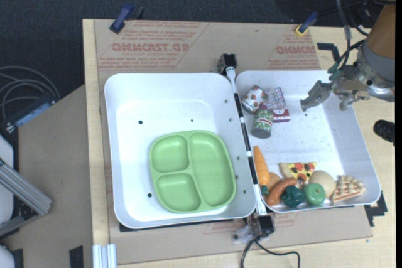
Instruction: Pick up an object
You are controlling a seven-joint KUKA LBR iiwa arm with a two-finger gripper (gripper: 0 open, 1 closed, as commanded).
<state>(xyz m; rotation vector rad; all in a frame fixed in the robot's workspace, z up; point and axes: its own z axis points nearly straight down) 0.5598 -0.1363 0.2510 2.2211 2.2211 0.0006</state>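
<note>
At the near edge of the table [188, 248], a cable connector [257, 227] is seen between the two bins. The left bin [125, 135] carries a green divided plate [191, 170], which lies flat towards the near side. The right bin [352, 135] holds a cluster of toy food along its near wall: an orange carrot [260, 167] beside the dividing wall, a pizza slice [299, 169], a green broccoli piece [293, 197], a green apple [315, 194], a pale round item [323, 180] and a waffle-like wedge [347, 188]. These items are packed close together, several touching.

Further back in the right bin, near the dividing wall, a small can [262, 123] is seen tilted, with a red-and-white carton [253, 97] and a striped packet [276, 98] just beyond it.

The gripper [312, 98] is positioned over the far right part of the right bin, well apart from both groups of items. The jaws are seen with nothing between them; the gap appears narrow, though the view is too small to be certain. The arm [377, 53] enters from the right. Two clamps [122, 17] are fixed at the far table edge.
</note>
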